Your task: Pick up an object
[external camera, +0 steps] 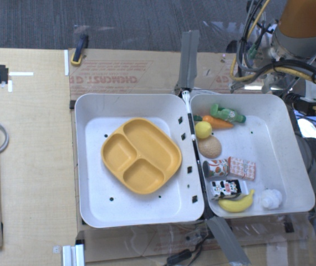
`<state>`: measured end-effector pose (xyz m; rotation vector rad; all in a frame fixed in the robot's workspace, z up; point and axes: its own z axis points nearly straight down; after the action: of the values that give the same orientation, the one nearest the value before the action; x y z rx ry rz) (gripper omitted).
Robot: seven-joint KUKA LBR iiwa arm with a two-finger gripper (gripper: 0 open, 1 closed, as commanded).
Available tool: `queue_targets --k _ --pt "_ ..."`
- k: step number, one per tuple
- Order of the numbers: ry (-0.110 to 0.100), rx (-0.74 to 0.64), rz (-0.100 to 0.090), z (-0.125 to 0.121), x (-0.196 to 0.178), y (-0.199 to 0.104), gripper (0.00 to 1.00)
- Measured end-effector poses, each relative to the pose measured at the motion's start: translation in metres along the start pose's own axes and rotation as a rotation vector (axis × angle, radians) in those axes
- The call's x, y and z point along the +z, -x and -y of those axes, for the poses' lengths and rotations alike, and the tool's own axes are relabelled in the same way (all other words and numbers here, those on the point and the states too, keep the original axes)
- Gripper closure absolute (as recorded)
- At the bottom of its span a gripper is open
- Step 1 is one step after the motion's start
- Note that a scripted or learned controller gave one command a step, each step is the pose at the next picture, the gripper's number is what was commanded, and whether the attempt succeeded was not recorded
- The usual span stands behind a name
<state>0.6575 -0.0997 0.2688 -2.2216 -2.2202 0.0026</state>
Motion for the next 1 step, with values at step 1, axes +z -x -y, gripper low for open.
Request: queue_targets --k 1 --pt "-0.001 -0.001 0.002 -0.0004 -0.0083 0.0008 1.0"
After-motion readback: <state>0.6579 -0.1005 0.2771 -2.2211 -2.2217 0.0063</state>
